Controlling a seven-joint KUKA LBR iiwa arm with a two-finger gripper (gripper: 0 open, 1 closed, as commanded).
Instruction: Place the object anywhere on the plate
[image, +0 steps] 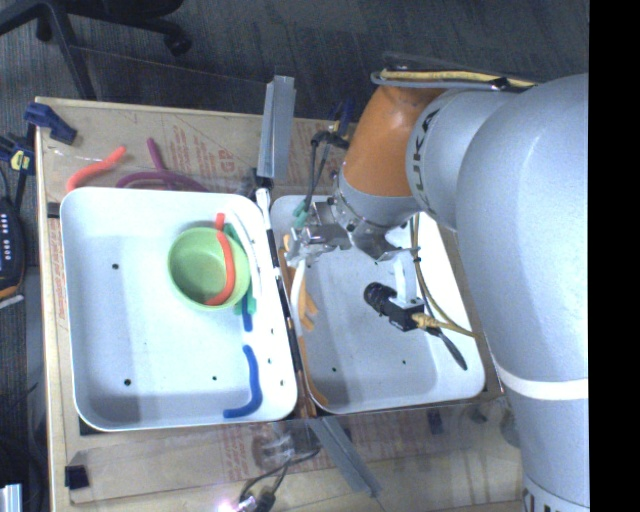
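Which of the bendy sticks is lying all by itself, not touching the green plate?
The blue stick, bent like an L near the front corner of the left bin. The orange stick and the green stick both rest against the green plate.

Counts on the bench

Two white bins: left bin (100, 330) and right bin (380, 385). One green plate (200, 265), one orange strip (228, 262) (lying across the plate), one blue strip (250, 385), one arm (500, 200).
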